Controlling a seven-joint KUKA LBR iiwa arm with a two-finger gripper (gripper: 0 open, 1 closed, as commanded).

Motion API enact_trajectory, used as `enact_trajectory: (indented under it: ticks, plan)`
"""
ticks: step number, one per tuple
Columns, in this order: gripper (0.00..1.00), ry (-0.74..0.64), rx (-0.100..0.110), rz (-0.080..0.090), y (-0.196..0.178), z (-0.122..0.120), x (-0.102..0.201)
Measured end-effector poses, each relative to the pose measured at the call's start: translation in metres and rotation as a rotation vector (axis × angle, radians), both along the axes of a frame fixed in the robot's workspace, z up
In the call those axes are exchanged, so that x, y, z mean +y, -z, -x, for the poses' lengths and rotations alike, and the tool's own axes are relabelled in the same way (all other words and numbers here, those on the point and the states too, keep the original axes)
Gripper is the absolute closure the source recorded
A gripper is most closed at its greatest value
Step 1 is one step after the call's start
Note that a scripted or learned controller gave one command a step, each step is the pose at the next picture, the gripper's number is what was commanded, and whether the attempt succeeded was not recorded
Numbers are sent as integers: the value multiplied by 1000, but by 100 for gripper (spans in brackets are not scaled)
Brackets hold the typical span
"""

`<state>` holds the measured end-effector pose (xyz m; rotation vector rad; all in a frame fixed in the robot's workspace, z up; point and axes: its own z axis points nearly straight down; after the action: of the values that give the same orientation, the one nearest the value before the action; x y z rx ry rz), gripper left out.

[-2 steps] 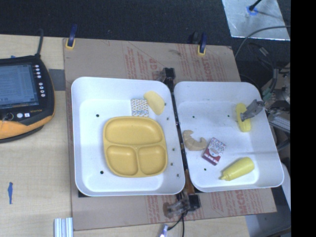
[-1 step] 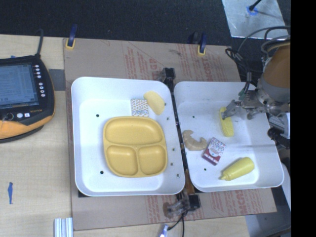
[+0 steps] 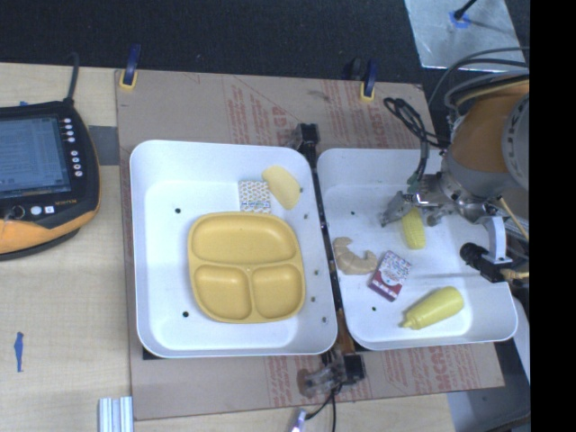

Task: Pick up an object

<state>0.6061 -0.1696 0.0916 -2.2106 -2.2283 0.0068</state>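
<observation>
The hand (image 3: 412,207) sits low in the right bin (image 3: 360,165), in its upper half, with a small yellow cylinder (image 3: 413,231) directly below its metal fingers. The fingers appear spread to either side of the cylinder's top end, so the hand looks open and holds nothing; whether they touch the piece cannot be told.

To do this step well, the hand should settle so that both fingers pass either side of the cylinder's narrow width, not along its length. It should go down until the tips are near the bin floor before closing, since a round piece could roll or squirt out of a shallow pinch. Then lift straight up, slowly, so the piece does not slide free.

The right bin also holds a pale curved scrap (image 3: 353,257) near its left wall and a small red-and-white packet (image 3: 389,275) in the middle. A yellow squeeze bottle (image 3: 434,307) lies on its side towards the near edge. All three lie apart from the cylinder, so a grasp there should not disturb them.

The left bin (image 3: 148,241) holds a yellow divided plate (image 3: 245,265) in its centre. Beyond the plate lie a small patterned packet (image 3: 255,196) and a pale yellow wedge (image 3: 282,186).
</observation>
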Motion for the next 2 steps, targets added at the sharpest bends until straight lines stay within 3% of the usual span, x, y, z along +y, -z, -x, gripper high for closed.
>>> enact_trajectory:
  ticks: [1, 2]
  plan:
    - [100, -2, 1, 1, -11, 0, -1]
    - [100, 4, -5, -2, -117, -12, 56]
